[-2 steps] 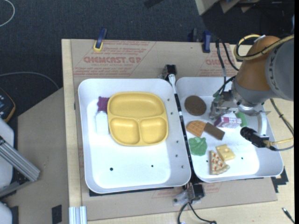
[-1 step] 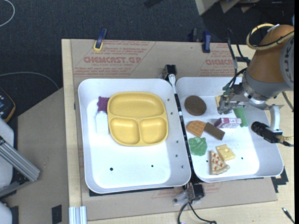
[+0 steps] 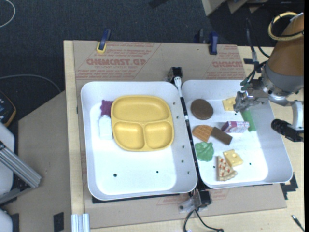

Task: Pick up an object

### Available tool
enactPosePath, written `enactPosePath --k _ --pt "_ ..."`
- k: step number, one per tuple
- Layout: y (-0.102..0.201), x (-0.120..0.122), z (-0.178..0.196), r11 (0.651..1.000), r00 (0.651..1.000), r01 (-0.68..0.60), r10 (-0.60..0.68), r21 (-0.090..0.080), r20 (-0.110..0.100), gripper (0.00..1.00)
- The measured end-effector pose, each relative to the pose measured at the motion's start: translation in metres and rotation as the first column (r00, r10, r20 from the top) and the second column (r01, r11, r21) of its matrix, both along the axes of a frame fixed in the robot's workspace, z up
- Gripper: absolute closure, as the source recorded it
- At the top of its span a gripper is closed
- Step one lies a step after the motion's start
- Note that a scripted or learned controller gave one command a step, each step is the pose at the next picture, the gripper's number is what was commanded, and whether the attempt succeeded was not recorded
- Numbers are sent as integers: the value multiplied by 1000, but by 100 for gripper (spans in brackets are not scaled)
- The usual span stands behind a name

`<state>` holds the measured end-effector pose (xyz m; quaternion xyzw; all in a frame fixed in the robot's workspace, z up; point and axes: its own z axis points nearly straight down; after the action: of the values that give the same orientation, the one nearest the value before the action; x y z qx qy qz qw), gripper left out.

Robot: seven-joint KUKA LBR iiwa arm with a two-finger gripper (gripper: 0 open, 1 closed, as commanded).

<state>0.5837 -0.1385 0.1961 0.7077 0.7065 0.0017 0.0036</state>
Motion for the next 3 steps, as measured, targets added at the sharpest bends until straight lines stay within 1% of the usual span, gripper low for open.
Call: enactPosePath --k 1,2,3 --pt "0 1 31 1000 1000 -2 2 1 -2 100" --pt "47 -35 34 1000 1000 -5 5 6 -11 100" --pt "82 -79 38 1000 1000 -4 4 6 -12 100"
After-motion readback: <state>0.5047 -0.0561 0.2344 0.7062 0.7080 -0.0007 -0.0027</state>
